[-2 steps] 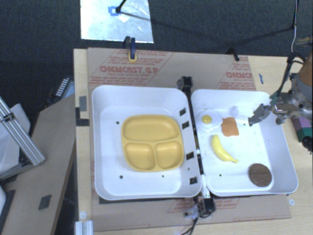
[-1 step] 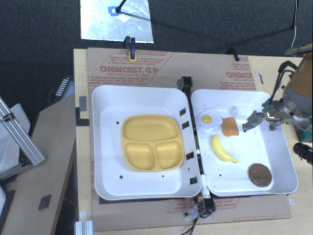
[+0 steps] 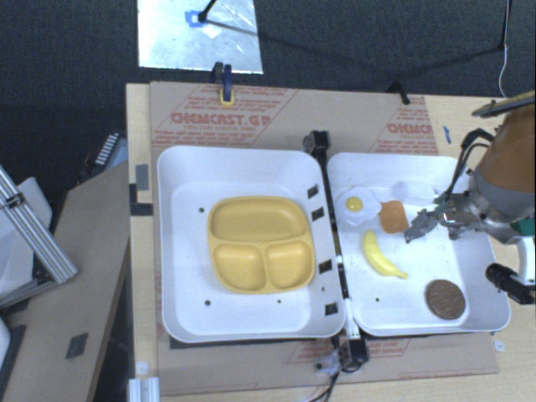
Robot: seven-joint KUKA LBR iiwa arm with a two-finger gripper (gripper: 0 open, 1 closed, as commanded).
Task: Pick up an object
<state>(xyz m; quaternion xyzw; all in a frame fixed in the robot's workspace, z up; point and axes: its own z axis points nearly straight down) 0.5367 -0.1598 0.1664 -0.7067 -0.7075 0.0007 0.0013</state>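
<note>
Yellow target: the banana (image 3: 382,255) lies in my right bin (image 3: 477,308), lower centre-right of the frame, below the fried egg (image 3: 356,205) and the orange block (image 3: 394,216).
White surround: both bins are shallow; the left bin (image 3: 180,308) carries a yellow divided tray (image 3: 258,243), which I leave alone.
My tool: my gripper (image 3: 416,227) hangs just right of the orange block, upper right of the banana, with nothing between its fingers that I can make out; how wide they stand I cannot tell, the tip is dark and small here.
Long axis: the banana runs from upper left to lower right, gently curved, its lower end pointing toward the brown round cookie (image 3: 445,299) at lower right.
Other choices: the orange block is the nearest thing to my tip, the cookie sits well apart near the bin's lower edge.
Doing it well: I judge I should turn my wrist so the fingers close across the banana's short width, not along its length, and come down over its thick middle.
Risk: a grab near either tapering end would likely slip; descending too close to the block could nudge it.
</note>
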